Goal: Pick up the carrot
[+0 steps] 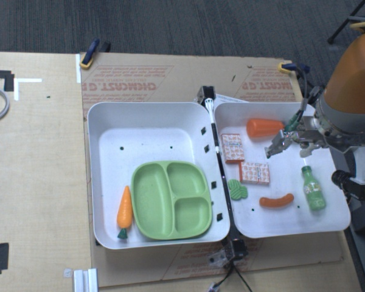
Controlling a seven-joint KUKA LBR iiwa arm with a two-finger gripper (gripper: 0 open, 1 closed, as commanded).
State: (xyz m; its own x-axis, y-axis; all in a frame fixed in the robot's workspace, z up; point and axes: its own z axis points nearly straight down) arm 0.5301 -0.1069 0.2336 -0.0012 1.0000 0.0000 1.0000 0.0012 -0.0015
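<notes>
Not started: carrot (125,207) lies lower left in left bin (103,163); gripper (278,143), fingers apart and empty, hovers right of centre.

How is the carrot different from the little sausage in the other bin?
The carrot is bright orange with a green leafy end; the sausage is darker, reddish orange all over. The carrot tapers to a point, while the sausage is rounded at both ends and slightly curved. The carrot lies lengthwise beside the green plate in the left bin; the sausage lies crosswise in the right bin. Both are small toy foods lying flat.
</notes>
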